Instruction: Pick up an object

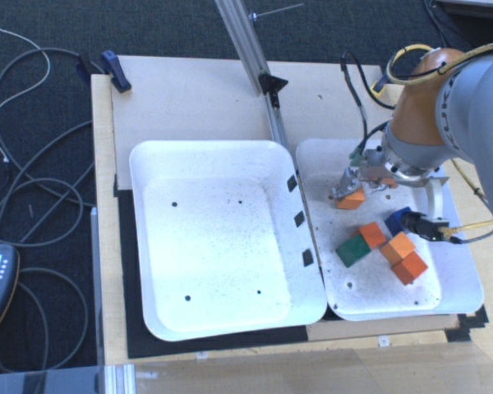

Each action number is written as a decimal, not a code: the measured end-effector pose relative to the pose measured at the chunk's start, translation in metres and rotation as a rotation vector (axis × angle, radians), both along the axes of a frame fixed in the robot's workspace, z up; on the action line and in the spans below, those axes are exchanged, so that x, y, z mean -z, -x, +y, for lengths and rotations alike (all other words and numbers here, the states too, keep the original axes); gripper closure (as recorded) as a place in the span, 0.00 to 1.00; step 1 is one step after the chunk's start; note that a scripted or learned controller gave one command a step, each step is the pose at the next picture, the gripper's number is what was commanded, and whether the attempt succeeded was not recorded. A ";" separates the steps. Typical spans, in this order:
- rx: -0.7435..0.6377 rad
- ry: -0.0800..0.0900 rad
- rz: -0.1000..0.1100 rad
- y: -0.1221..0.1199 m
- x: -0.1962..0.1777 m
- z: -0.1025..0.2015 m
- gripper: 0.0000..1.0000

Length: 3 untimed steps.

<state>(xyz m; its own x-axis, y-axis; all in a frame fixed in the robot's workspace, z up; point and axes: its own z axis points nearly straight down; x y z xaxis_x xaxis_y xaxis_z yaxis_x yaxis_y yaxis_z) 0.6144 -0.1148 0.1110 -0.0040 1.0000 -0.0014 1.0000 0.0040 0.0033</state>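
The right bin (468,290) holds coloured blocks (386,249) below the gripper (347,189). An orange block (351,199) sits at its fingertips; grip state cannot be determined, contact being obscured.

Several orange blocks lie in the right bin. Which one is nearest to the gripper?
The small orange block directly at the gripper, in the right white bin; the other orange blocks lie lower, beside the green block.

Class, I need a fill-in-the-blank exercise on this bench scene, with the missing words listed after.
1. All the blocks lie in the ___ bin as the camera sees it.
2. The tool is right over a small ___ block.
3. The green block touches an ___ block.
4. A blue clamp sits at the board's far ___ corner.

Missing words: right; orange; orange; left
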 end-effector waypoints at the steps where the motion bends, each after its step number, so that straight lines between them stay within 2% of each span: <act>1: -0.001 -0.003 -0.003 0.041 -0.093 0.048 1.00; 2: 0.002 -0.001 0.001 0.028 -0.088 0.049 1.00; 3: -0.004 -0.006 0.008 0.040 -0.088 0.125 1.00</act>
<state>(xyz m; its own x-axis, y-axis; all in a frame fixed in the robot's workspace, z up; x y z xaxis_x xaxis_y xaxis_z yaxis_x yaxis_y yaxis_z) 0.5748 0.0105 0.1991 -0.0085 1.0000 0.0043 1.0000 0.0085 -0.0051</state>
